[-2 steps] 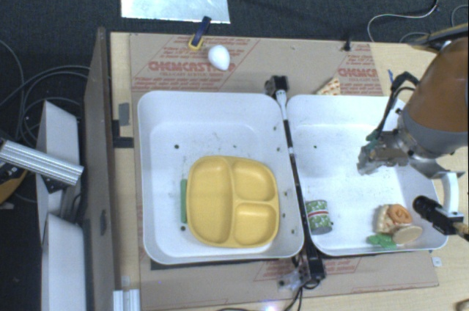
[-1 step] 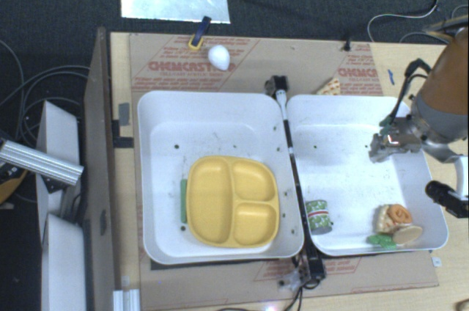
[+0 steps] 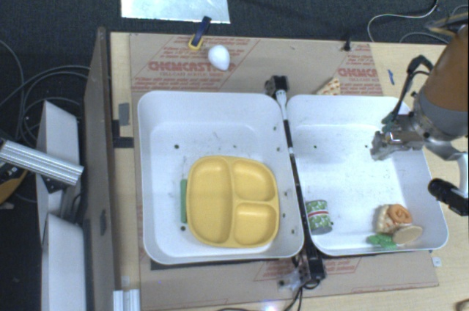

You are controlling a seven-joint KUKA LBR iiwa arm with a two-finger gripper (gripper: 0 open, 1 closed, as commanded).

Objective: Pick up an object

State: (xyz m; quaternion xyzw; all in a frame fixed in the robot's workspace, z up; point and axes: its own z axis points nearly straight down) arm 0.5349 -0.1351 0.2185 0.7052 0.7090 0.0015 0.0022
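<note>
Across the left bin [image 3: 157,119] lies a yellow divided tray [image 3: 233,201], rigid, light, slick, graspable at its rim. Right bin [image 3: 344,119]: a soft-looking toy heap [image 3: 396,224] and small cup [image 3: 317,216], both light. Tool [image 3: 384,144] hovers above, grip state indiscernible.
</note>
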